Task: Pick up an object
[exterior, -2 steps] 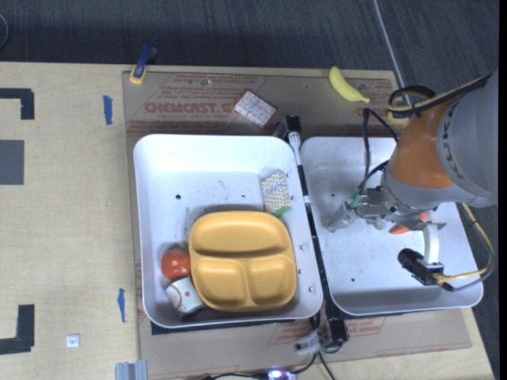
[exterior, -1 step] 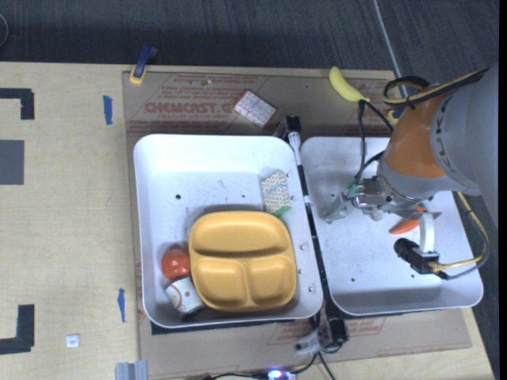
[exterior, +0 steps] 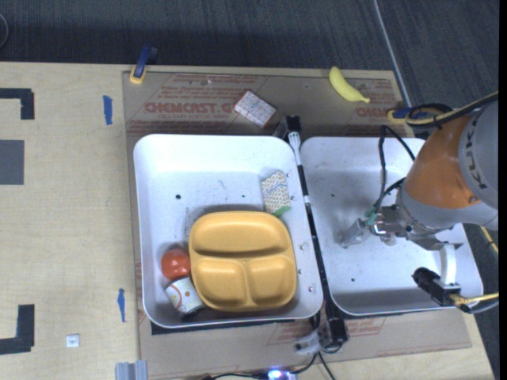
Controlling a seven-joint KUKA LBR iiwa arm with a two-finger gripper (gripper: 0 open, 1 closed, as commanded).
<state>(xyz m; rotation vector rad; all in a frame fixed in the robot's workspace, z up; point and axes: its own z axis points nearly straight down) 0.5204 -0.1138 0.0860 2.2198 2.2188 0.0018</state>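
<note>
Bit of a mismatch here tbh. Gripper [exterior: 354, 232] hanging over the right bin [exterior: 348, 283], pointing left toward the divider, with nothing under or around it but bare white floor. Can't tell whether the jaws are apart or together, too small and foreshortened from this angle, and nothing visibly clamped between them either.

Everything worth grabbing sits in the left bin [exterior: 158, 172], so well off to the gripper's left, across the rims where the two bins meet. Nearest candidate: the small patterned packet [exterior: 275, 190] leaning near that bin's right wall, up and left of the gripper. Below it, the big yellow divided tray [exterior: 242, 260] taking up most of the lower half, long axis running roughly left to right. Tucked against its left edge, an orange-red ball [exterior: 175, 262] and a little white-and-orange toy [exterior: 183, 294], touching or nearly so.

Probably needs a lift and a sideways shift over the divider before any descent. Packet looks like the shortest trip; tray likely too wide for a two-finger pinch except at a rim.
</note>
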